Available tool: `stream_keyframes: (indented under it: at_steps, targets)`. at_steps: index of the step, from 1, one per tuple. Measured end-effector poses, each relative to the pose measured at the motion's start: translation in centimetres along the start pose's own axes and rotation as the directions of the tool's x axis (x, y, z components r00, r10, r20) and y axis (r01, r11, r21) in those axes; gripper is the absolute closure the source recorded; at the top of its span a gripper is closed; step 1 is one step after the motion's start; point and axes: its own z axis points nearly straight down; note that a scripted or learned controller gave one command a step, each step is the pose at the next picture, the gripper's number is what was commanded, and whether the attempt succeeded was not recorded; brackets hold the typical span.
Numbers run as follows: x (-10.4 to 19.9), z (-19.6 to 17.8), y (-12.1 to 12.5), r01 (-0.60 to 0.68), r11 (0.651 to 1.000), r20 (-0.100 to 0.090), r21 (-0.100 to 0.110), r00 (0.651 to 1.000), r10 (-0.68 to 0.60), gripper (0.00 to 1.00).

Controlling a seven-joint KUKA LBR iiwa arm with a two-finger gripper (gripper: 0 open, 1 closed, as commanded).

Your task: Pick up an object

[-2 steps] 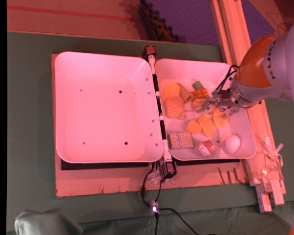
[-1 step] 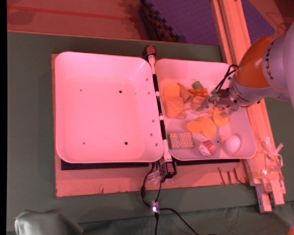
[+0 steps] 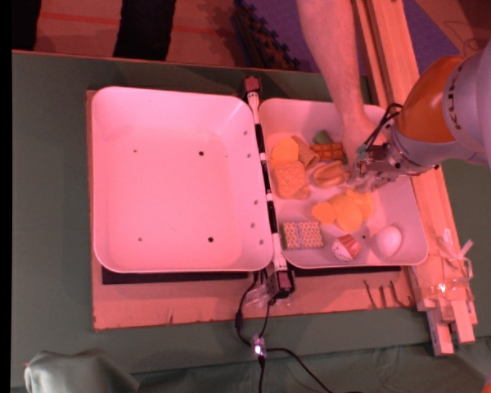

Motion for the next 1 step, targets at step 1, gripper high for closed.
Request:
stream_keyframes:
  at_steps: [1]
  targets:
    - [-0.76,-6.28,0.41,0.004,1.0,-0.011,0.024,1.0,-0.004,1.0]
